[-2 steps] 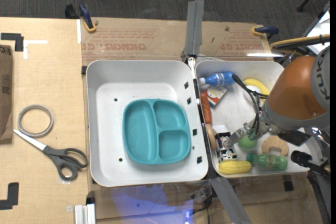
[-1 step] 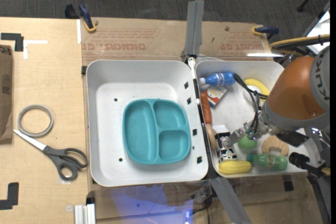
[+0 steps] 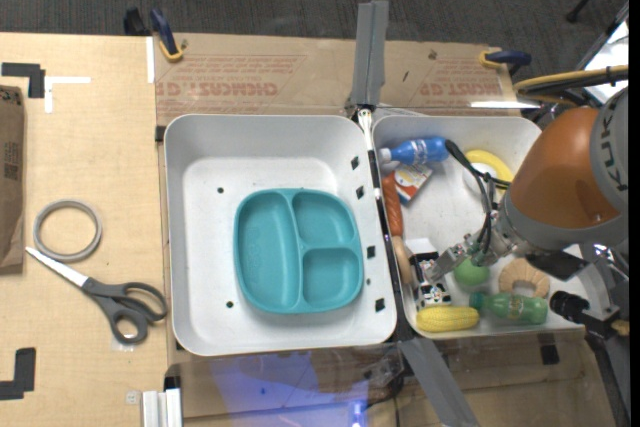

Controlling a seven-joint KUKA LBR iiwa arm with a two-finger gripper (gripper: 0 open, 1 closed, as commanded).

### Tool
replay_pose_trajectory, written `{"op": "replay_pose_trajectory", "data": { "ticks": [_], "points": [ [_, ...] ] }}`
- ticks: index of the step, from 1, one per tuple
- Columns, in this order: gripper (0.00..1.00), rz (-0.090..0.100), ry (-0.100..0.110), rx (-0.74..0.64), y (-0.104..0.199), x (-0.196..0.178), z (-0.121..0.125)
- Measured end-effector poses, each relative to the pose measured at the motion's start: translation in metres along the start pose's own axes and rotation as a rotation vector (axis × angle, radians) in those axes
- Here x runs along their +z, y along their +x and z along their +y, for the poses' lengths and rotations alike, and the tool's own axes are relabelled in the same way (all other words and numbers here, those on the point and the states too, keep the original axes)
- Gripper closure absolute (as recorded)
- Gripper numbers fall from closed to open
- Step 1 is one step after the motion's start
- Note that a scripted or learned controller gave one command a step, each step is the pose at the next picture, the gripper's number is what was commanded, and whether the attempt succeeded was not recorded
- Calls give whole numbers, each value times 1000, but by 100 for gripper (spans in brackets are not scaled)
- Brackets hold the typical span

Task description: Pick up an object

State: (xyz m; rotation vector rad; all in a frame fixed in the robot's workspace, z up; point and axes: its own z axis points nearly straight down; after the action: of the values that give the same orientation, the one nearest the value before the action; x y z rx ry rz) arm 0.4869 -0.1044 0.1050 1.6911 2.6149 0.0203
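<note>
**Reaching into the right bin**

Hovering low, the gripper (image 3: 462,260) sits over a green ball (image 3: 470,272); whether its fingers are clenched or released cannot be told. Corn (image 3: 447,318) lies just below, a green bottle (image 3: 512,307) beside.
</note>
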Motion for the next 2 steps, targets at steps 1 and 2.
{"op": "replay_pose_trajectory", "data": {
  "ticks": [1,2],
  "points": [
    [0,7,4,84,-1,1,-2],
    [100,13,-6,78,1,-14,4]
  ]
}}
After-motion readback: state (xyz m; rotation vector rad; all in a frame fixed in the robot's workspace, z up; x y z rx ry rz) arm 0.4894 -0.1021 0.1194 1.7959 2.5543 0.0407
